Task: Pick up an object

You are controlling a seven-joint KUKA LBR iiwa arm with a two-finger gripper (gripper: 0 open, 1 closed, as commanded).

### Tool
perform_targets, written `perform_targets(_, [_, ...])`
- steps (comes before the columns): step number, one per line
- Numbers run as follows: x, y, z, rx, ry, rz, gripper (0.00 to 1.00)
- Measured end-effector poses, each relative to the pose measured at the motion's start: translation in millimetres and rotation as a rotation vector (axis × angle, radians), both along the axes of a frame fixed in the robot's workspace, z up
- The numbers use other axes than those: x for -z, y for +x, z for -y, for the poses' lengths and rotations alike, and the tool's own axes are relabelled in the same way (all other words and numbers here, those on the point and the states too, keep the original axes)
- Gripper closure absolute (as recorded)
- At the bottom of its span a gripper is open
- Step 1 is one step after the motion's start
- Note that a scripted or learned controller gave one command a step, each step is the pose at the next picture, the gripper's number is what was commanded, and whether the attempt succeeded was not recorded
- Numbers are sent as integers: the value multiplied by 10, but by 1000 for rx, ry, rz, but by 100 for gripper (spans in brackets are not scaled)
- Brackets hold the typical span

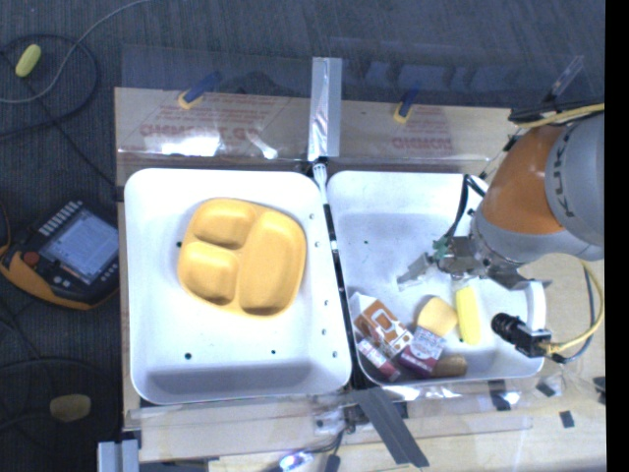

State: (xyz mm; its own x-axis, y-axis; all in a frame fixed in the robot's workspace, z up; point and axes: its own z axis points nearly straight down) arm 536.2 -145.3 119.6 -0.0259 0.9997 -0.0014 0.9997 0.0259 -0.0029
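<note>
Because the arm reaches into the right bin (393,205), its gripper (454,259) hovers just above the yellow bar (468,315) lying beside the yellow wedge (436,316), though its grip cannot be made out.

Few legible marks are seen. Large dark letters reading "KU" are carried on the arm's grey casing (582,180) at the view's right edge, cut off there. Faded reddish print is borne by the cardboard sheet (187,121) along the bench's far edge, but it cannot be read. Printing is also shown on the small packets (385,330) near the right bin's near-left corner, too small to make out.
</note>
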Motion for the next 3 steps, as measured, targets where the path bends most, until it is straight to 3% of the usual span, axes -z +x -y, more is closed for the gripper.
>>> perform_targets(1, [227,-242,387,6,11,10,0])
perform_targets(2, [119,-439,578,167,31,-1,0])
perform_targets(3, [292,-477,166,219,-4,18,0])
